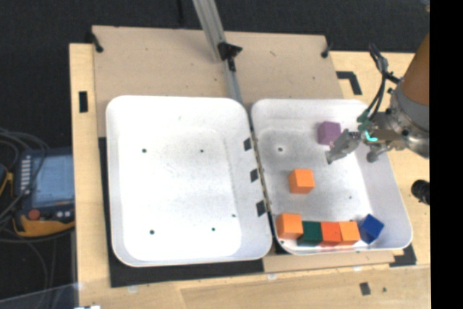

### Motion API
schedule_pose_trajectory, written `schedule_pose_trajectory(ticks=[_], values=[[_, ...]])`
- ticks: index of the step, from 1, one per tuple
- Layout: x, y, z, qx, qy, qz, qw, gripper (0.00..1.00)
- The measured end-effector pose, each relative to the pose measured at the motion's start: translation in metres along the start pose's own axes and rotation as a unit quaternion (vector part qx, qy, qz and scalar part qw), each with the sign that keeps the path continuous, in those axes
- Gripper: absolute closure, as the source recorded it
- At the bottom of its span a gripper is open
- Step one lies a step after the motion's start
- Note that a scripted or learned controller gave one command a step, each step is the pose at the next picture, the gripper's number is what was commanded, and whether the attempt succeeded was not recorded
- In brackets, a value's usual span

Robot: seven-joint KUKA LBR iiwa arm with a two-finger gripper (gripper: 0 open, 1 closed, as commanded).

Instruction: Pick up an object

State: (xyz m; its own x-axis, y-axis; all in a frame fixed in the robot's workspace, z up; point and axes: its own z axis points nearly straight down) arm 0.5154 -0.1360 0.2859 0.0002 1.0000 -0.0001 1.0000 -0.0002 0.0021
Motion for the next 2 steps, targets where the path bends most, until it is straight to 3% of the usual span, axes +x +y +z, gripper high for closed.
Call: schedule_pose_trajectory(ticks=[2], values=[[-0.013, 0.0, 0.105, 0.004, 0.0, 0.001, 1.0, 0.0]])
